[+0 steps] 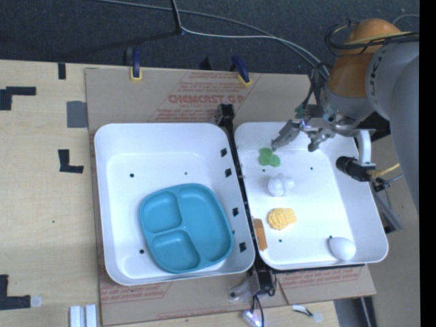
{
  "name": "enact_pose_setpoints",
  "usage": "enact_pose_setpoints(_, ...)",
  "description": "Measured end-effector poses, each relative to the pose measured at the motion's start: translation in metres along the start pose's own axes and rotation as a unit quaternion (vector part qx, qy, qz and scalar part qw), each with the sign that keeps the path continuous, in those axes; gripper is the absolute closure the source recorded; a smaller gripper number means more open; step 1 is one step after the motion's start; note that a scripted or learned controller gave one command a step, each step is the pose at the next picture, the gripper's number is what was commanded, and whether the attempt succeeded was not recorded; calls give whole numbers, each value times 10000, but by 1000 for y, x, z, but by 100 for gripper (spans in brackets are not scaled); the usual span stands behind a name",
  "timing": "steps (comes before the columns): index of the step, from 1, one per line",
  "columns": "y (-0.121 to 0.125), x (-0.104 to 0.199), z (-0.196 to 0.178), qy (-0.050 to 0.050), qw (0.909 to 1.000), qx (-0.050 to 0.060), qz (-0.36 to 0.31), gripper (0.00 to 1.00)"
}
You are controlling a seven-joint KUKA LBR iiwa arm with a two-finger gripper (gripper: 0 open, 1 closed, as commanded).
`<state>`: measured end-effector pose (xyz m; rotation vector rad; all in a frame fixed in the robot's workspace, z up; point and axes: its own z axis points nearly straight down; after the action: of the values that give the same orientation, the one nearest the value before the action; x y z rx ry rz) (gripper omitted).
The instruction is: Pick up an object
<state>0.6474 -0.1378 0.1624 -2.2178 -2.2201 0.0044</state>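
Since the gripper (298, 136) sits over the far end of the right bin (354, 213) with its fingers spread and nothing between them, nothing is picked yet. Nearest candidate is the green toy (269, 159), just beside the left fingertip: small, lumpy, likely light moulded plastic, stiff enough to pinch across its narrow width. Beyond it lie a white lumpy piece (278, 185), hard to read against the bin, a yellow knobbly corn-like piece (281, 218), a thin orange strip (259, 232) at the wall and a smooth white egg shape (341, 248), probably slippery. The left bin (112, 182) holds a glossy teal divided plate (184, 227), rigid, awkward to grip.
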Motion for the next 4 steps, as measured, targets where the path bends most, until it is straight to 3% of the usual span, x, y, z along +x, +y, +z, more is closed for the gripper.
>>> enact_pose_setpoints(1, -7, 1, 61, 1, 10000, 3, 2, 0)
enact_pose_setpoints(2, -6, 1, 48, -4, 10000, -21, -1, 100)
enact_pose_setpoints(4, 2, -12, -47, -7, 10000, -42, 3, 100)
